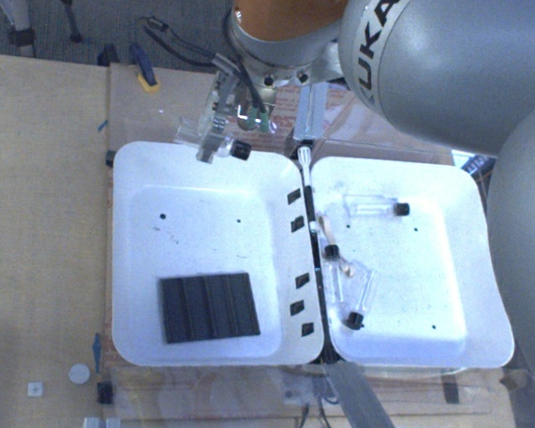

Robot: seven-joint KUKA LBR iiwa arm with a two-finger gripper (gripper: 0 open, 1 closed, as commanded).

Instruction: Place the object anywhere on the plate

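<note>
Currently the tool (219,145) hangs over the left bin's (124,336) far rim, about twelve o'clock, gripping a clear vial with a black cap (225,145). The dark plate (209,307) lies toward six o'clock, well apart. Risks, as judged: the slick vial slipping loose mid-carry, or rolling off the plate once released.

The arm (471,59) is smooth grey metal with black "UKA" lettering, an orange band (288,3) above the wrist, and dark cables around the silvery claw (243,121).
</note>
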